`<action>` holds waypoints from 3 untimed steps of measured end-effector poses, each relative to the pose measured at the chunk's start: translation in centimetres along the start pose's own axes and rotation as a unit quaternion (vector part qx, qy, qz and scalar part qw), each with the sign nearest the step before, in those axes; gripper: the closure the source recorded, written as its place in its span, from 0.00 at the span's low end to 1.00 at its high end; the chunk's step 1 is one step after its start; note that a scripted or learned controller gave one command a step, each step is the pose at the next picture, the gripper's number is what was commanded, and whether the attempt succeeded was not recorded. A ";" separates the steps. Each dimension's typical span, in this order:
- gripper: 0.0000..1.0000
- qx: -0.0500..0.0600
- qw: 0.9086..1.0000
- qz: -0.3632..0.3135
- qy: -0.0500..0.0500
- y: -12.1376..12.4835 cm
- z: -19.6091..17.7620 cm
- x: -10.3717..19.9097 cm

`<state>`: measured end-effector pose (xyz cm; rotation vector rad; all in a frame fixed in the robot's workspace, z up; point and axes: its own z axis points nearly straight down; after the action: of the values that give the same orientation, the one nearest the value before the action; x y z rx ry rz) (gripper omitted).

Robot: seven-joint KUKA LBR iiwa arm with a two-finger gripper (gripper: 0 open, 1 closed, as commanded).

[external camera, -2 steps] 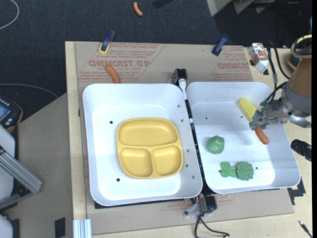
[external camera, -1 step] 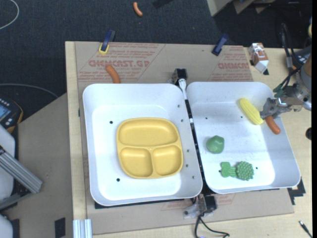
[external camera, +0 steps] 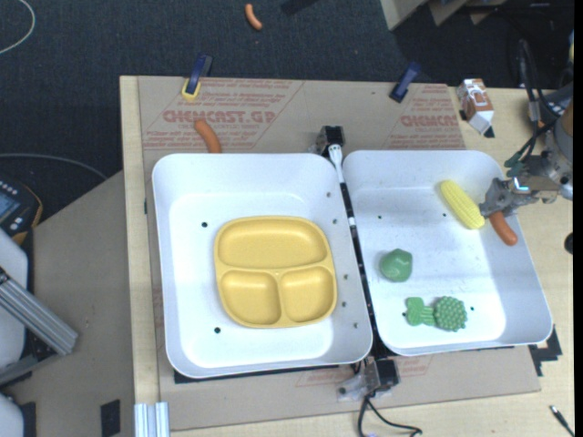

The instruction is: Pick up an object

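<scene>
Carrot [external camera: 504, 229] lies at the right bin's [external camera: 519, 312] right rim, beside the corn [external camera: 462, 204]. My fingers [external camera: 500, 198] sit at its upper end. Cannot tell whether spread or pinching.

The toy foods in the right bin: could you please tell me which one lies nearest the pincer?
The orange carrot, at the bin's right wall just below the pincer. The yellow corn cob lies slightly farther left; the green pepper and broccoli sit much lower.

The bench board [external camera: 301, 112] bears red print reading "CHEMCAST GP", twice, partly faded.
</scene>
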<state>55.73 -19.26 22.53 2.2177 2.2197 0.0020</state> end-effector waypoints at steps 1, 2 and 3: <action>1.00 0.000 1.000 -0.002 0.001 2.4 -1.0 4.6; 1.00 0.000 1.000 -0.002 0.001 5.2 -1.2 9.9; 1.00 0.000 1.000 -0.002 0.001 7.1 -1.0 14.1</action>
<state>62.79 -5.12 23.49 2.2132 2.2256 0.0045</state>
